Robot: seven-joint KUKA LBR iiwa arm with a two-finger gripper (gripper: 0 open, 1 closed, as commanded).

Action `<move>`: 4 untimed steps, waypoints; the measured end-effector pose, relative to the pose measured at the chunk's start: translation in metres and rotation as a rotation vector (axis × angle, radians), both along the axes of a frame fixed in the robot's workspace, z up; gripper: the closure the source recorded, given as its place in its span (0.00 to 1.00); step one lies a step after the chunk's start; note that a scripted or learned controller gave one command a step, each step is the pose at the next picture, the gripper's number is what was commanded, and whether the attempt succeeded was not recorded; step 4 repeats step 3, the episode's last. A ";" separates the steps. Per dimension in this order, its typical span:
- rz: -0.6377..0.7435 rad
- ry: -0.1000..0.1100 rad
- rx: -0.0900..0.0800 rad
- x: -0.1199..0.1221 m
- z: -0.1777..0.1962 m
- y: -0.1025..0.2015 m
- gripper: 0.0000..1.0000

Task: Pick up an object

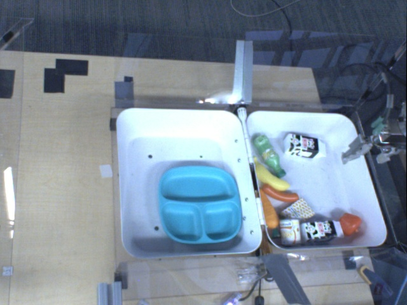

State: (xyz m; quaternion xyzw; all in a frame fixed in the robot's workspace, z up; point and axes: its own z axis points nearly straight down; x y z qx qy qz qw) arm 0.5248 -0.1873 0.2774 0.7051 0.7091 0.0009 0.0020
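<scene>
Orange-capped bottle point(325, 229) low; arm point(381, 135) at right bin's point(331, 176) rim.

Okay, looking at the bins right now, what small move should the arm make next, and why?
Probably swing the gripper left and inward, toward the black-and-white carton. The gripper sits at the right bin's edge, and the carton lies apart from the other items.
</scene>
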 end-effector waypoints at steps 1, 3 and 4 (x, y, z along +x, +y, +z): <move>-0.208 0.000 0.002 -0.037 -0.055 0.038 0.00; -0.153 -0.003 0.002 -0.005 0.042 0.094 1.00; -0.153 -0.003 0.002 -0.005 0.042 0.094 1.00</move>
